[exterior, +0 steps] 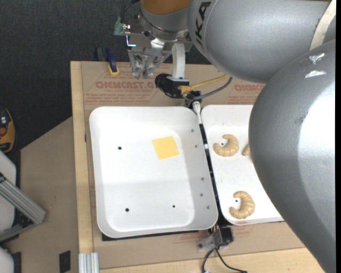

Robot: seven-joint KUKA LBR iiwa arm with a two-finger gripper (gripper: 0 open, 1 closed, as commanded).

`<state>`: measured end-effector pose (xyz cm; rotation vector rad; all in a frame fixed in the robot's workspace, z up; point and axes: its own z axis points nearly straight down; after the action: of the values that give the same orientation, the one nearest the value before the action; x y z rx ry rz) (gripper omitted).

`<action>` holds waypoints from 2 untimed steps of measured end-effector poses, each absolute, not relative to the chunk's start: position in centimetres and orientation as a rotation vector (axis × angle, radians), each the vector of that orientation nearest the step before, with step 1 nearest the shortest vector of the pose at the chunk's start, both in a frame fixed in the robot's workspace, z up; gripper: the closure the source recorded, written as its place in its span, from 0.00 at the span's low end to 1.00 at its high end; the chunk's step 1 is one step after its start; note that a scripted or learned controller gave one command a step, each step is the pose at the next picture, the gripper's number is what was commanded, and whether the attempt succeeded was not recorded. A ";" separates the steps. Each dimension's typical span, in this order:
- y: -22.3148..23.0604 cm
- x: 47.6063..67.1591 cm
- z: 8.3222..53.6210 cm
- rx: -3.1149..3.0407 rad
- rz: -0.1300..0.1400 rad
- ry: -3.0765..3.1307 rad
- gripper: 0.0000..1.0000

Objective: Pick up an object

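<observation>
Nothing is lifted yet. The yellow square (165,147) lies flat in the left bin (106,176), two croissants (227,145) (243,205) in the right bin (224,176). The pincer (143,68) hangs above the table's (80,160) far edge, well apart from them; whether it is released or clenched I cannot tell. Red print there reads "CHEMCAST".

1. Your arm (277,69) comes in from the right, its thick grey links covering the upper right and right side of the view.
2. Its orange band (162,5) sits at the top edge.
3. Your gripper (143,66) hangs beyond the far edge of the left bin, above the bench, fingers pointing down.
</observation>
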<state>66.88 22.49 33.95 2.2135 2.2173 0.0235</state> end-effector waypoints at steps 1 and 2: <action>22.4 62.1 28.3 2.226 -0.012 2.224 1.00; 22.5 65.4 51.1 2.211 0.030 2.216 1.00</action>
<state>65.39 22.45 51.11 2.2109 2.2163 0.0305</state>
